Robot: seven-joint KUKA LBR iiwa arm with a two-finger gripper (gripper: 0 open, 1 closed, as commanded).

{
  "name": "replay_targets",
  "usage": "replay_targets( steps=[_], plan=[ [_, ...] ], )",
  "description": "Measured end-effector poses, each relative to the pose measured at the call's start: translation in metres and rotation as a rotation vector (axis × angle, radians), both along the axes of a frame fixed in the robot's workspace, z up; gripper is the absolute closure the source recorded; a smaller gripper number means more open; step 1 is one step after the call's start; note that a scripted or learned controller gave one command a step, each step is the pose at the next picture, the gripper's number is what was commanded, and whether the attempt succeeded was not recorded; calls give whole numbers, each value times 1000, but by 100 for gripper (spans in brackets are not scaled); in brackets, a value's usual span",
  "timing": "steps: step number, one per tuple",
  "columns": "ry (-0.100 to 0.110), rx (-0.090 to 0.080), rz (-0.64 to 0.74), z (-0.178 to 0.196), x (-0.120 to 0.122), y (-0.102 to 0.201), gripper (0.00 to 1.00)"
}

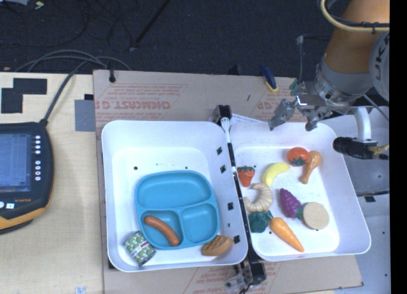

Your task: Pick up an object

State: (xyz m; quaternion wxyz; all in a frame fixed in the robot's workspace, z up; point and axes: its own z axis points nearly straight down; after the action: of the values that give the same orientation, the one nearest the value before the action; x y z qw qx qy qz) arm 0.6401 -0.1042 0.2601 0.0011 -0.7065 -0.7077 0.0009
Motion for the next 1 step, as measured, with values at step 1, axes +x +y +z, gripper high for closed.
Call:
replay_targets(
  steps=[1],
  plan=[
    [6, 4, 9, -69, 2, 124, 0]
  ],
)
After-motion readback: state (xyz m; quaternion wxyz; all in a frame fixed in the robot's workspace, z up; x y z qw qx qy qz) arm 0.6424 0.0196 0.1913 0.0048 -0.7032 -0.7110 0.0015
